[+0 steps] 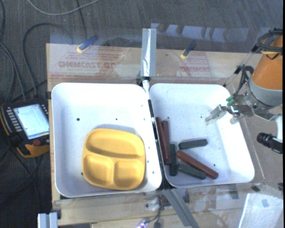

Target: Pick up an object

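Grey carpet, cables, desk point(57, 56) bearing two white bins. Camera view: left bin point(66, 99) holding yellow divided tray point(115, 158). Right bin point(194, 99) holding brown and dark sticks point(190, 160) clustered at 6 o'clock. End effector point(218, 112) at 3 o'clock above right bin, finger state impossible to tell. Likely risk: crowded, overlapping sticks slipping or skidding away on grasp.

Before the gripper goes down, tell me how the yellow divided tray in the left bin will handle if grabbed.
The yellow tray looks like moulded plastic, so probably stiff and light for its size. It is broad with rounded edges, likely too wide for the gripper except at a rim or divider. Lying flat in the left bin, it should slide rather than tip or roll.
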Motion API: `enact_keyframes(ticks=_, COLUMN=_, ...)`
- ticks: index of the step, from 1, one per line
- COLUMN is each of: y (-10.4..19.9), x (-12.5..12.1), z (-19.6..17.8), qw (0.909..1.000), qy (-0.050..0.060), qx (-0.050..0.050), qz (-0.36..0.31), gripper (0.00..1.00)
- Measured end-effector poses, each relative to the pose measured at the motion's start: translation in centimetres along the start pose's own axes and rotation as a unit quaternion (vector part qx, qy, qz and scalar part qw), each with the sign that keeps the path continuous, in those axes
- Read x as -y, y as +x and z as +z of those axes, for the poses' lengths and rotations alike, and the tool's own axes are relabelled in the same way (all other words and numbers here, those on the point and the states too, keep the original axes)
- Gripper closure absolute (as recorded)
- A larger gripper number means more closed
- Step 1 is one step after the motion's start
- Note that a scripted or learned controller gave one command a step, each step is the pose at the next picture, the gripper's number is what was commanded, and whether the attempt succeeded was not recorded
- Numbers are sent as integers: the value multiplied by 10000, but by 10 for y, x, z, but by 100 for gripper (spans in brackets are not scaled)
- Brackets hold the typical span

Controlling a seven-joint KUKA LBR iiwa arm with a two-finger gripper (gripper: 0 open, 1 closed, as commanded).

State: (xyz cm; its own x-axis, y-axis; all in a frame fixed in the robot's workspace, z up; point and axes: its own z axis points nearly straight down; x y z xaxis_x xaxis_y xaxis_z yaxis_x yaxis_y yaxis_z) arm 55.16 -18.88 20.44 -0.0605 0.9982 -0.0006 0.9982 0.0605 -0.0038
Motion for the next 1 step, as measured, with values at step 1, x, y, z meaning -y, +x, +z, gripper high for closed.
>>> enact_keyframes(ticks=1, y=11, x=26, z=94, qw=9997, qy=-92, qx=26, qz=-228, gripper=0)
